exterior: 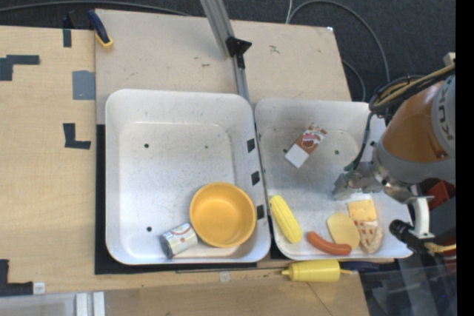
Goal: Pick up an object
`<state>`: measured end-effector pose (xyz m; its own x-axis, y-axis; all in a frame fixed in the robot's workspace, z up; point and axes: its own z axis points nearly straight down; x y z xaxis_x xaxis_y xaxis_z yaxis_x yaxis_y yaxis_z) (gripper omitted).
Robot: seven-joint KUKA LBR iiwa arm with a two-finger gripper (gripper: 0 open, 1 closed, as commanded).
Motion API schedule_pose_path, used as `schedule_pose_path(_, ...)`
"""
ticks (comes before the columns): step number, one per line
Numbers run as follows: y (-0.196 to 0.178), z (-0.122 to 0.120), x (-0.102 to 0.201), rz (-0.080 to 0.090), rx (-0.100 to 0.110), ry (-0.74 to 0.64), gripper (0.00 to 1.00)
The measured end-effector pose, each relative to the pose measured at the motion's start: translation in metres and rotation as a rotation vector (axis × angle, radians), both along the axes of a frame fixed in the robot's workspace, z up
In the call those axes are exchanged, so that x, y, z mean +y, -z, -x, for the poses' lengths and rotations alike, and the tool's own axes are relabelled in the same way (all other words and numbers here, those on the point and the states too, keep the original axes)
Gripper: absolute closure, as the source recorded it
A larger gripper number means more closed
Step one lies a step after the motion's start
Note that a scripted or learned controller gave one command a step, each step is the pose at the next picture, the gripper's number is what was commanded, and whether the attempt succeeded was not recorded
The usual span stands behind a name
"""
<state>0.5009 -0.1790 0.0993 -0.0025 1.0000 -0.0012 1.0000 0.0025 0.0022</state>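
Here claw (354, 184) low in right bin (318, 111), beside cheese wedge (362, 209).

Left bin (178, 137): upper and middle floor open; yellow bowl (222, 214) and small can (178, 239) crowd its near edge. Right bin (311, 115): middle floor is open between the carton (306, 145) and the near-edge row of corn (285, 218), sausage (328, 243), cheese pieces (354, 224). Gripper (354, 183) occupies the right side.

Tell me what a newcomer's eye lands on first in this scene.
The round yellow bowl stands out most, sitting near the front of the left white bin beside a small tipped-over can. Next comes the grey arm with its orange band, reaching over the right bin's right side, its gripper just above a cluster of yellow and red toy foods in the front corner.
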Motion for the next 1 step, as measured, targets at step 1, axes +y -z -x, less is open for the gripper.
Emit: schedule_pose_path(1, -0.0479, 0.0070, -0.0051, 0.000, 0.001, 0.003, 1.00)
